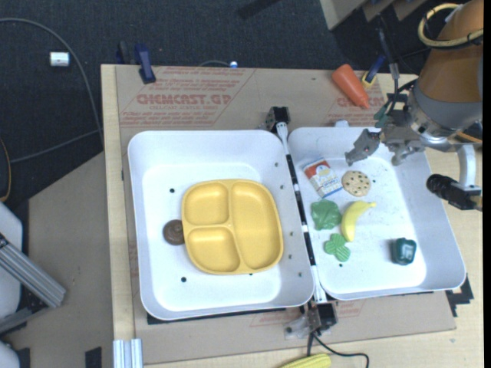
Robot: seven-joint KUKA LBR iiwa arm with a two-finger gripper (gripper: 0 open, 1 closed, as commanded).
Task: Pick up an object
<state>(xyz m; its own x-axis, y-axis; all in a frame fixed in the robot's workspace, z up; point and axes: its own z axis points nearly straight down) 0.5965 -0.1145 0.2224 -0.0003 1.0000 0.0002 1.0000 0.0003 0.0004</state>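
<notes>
So your gripper point(381, 146) is hanging over the far side of the right bin point(439, 245), and the fingers point(360, 149) are spread open with nothing between them. No grab yet.

Nearest candidate is the cookie point(355, 181), sitting just below the fingers on the bin floor. Right next to it, on the side away from the arm, is the little red-and-white carton point(323, 177), and the two look like they're close to touching. Further out from the fingers you've got the banana point(355, 217), the green broccoli piece point(325, 215) beside it, and another green bit point(337, 248) past that. The teal block point(403, 250) sits well apart from everything, toward the near corner.

My two cents: the cookie is flat, so I'd guess it's a bad pinch, the fingers may just skate over it. The carton has proper sides to squeeze, but come down centred or you'll clip the cookie. Honestly the teal block looks like the cleanest shot since nothing crowds it. Whichever you pick, keep the fingers wide on the way down, straddle it so one finger lands each side, and only then close.

Yellow tray point(230, 225) in the left bin point(153, 205) is no concern here.
</notes>
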